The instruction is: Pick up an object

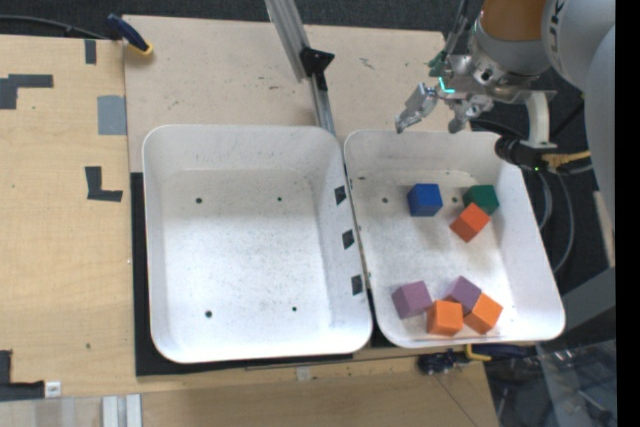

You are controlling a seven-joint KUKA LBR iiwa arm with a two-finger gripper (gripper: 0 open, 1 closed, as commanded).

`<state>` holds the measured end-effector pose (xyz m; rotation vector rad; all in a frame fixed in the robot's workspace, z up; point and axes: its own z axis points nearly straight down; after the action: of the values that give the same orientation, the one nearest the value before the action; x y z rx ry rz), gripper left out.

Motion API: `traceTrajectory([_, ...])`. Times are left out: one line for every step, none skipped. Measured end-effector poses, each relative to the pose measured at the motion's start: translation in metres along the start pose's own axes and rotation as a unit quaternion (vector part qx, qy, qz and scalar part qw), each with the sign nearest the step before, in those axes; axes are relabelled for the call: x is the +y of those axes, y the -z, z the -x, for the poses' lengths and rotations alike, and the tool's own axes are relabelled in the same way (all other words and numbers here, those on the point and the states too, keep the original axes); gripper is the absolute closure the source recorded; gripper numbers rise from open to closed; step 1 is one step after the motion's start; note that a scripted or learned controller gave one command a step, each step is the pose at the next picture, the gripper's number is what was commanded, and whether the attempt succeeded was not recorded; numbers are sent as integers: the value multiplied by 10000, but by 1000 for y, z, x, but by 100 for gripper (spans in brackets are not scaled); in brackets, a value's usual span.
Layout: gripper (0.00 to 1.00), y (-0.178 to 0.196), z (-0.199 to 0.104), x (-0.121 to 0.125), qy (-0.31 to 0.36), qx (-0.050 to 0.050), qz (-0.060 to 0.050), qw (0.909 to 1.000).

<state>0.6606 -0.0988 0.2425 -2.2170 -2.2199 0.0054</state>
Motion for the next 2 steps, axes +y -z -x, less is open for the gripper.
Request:
traceTrajectory([0,3,0,1,5,-6,23,10000])
traceTrajectory([0,-42,4,-3,-1,-8,-2,10000])
